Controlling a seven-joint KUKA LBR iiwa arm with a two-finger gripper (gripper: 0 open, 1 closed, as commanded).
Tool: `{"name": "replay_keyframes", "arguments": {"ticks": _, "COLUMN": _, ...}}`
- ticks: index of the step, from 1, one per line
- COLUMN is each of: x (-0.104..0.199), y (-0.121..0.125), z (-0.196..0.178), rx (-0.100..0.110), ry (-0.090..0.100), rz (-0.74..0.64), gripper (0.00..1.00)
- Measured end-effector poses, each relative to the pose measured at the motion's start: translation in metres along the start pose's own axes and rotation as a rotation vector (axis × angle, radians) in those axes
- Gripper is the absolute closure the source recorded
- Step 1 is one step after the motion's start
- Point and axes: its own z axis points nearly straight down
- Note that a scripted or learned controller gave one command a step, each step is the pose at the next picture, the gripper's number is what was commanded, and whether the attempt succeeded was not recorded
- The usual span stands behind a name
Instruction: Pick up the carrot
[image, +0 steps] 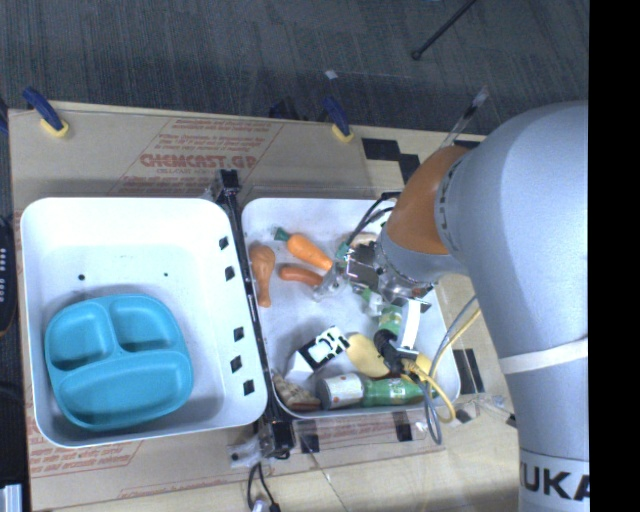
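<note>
Two shallow white plastic bins side by side on a cardboard-covered bench: left bin (40, 230), right bin (262, 215). In the left bin, toward its near-left corner, a pale blue plastic tray with three compartments (118, 355). In the right bin, toward the far edge and about midway across, the orange plastic carrot with a green top (308, 251), lying slantwise, green end toward the far-left corner. Just nearer than the carrot, a smaller reddish-orange tapered piece (297, 273); against the bin's left wall, an orange gourd-shaped piece (262, 268). Grey arm with orange band (425, 205) reaching in from the right; its two-finger metal pincer (333, 278) low over the bin's middle, just beside the carrot's thick end on the near-right side, tip close to the reddish piece. Contact with the carrot not discernible; pincer's state (spread or pressed together) cannot be told. Along the near edge, a clutter including a green bottle lying on its side (372, 391), a yellow rounded piece (366, 357) and a black-and-white item (322, 349).
</note>
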Motion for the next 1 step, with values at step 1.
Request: {"name": "replay_keyframes", "arguments": {"ticks": 1, "x": 0.0683, "y": 0.0292, "z": -0.0006, "rx": 0.001, "ry": 0.004, "rz": 0.177, "gripper": 0.00}}
